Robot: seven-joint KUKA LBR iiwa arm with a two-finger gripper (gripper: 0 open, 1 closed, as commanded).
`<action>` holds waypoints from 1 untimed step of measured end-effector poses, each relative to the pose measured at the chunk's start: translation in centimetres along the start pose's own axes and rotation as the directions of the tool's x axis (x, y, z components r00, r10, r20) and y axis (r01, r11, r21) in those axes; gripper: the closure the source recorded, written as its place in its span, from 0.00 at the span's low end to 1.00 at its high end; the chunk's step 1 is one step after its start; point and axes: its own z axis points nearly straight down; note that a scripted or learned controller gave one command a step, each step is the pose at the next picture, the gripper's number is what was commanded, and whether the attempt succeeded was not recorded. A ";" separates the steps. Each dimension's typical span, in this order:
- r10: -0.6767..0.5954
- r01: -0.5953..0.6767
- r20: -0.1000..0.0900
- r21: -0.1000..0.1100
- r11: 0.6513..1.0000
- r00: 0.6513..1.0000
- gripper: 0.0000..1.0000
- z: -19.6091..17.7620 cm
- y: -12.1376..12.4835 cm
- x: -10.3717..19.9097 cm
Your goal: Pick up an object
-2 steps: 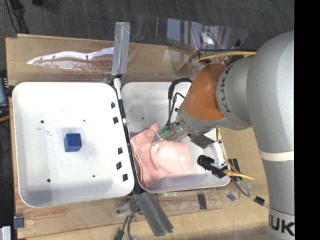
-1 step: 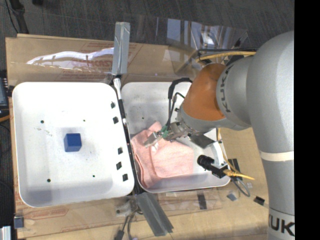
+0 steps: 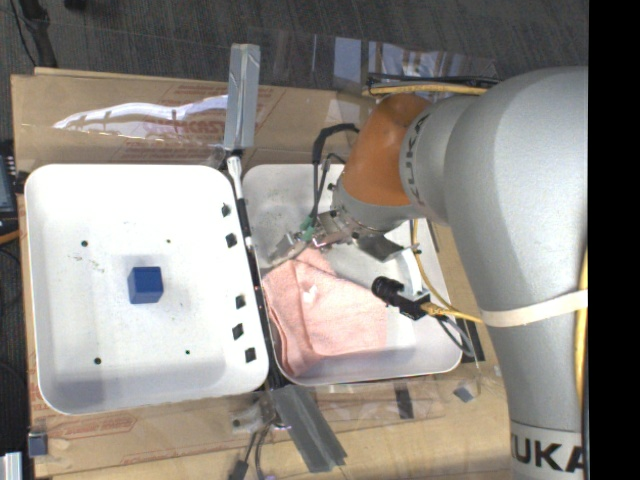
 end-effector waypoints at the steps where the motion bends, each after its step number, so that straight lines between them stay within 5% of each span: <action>1: -0.063 0.063 -0.001 -0.001 0.998 0.998 0.00 0.1 -7.9 -1.2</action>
